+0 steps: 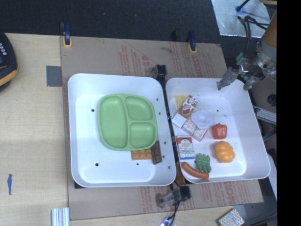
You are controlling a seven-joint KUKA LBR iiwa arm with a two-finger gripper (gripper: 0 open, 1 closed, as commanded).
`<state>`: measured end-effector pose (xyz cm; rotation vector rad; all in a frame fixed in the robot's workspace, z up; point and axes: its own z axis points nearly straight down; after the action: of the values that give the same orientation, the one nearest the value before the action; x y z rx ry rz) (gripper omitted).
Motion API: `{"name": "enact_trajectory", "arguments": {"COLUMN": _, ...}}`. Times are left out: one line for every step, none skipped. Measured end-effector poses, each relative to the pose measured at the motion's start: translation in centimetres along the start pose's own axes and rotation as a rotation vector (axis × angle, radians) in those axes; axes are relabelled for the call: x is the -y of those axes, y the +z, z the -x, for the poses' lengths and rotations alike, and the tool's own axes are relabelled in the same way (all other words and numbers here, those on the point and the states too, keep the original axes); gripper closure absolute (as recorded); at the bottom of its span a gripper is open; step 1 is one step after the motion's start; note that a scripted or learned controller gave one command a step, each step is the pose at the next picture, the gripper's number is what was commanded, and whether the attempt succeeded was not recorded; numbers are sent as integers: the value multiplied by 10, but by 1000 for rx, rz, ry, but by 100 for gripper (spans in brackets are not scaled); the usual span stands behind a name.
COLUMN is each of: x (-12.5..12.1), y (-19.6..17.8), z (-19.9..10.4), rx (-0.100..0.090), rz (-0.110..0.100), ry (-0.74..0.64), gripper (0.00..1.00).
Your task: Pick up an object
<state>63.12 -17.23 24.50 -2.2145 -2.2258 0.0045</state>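
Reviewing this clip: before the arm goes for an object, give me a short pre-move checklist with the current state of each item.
1. Pincer raised over the right bin's upper right corner, above the items: ok.
2. Nothing between the pincer's fingers: ok.
3. Targets available: red pepper, orange pepper, broccoli, sausage: ok.
4. Peppers lie apart from each other: ok.
5. Small cartons crowded together, poor single pick: not ok.
6. Green plate lies in the left bin: ok.
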Motion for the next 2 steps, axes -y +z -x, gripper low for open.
{"name": "enact_trajectory", "arguments": {"x": 89, "y": 124, "z": 7, "rx": -4, "rz": -15, "ry": 3, "gripper": 0}}
{"name": "enact_trajectory", "arguments": {"x": 67, "y": 152, "z": -30, "rx": 0, "rz": 1, "ry": -3, "gripper": 0}}
